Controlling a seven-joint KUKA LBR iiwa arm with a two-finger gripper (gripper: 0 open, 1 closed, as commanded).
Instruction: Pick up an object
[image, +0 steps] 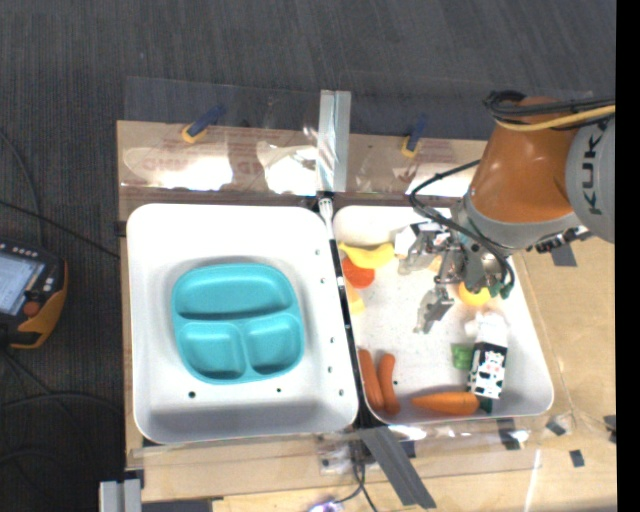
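A: What could spoil the pick from here?

B: Crowding, I'd judge. The gripper (440, 300) hangs over the right bin (540, 375), a little toward twelve o'clock of its middle, its fingers spread apart with nothing between them. Bare floor lies directly under them, so closing here would likely catch air. The nearest thing, a yellow piece (472, 293), sits at three o'clock of the fingertips, partly under the wrist, so its outline is hard to read and a descent could nudge it aside.

A: Other hazards?

B: The black-and-white carton (488, 370) leans at five o'clock, touching a small green piece (461, 355); a grasp there might take both or tip the carton. The sausages (379, 380) at seven o'clock lie against the bin's wall, leaving a finger little room.

A: Count for me.

B: Two white bins. The left bin (160, 240) holds one teal divided tray (238, 320) with three compartments. In the right: two sausages side by side, one carrot (444, 403) at six o'clock, one carton, one green piece, one yellow-and-orange item (362, 262) at ten o'clock, one pale object (366, 226) at eleven, and the yellow piece. Any of these could serve as the object.
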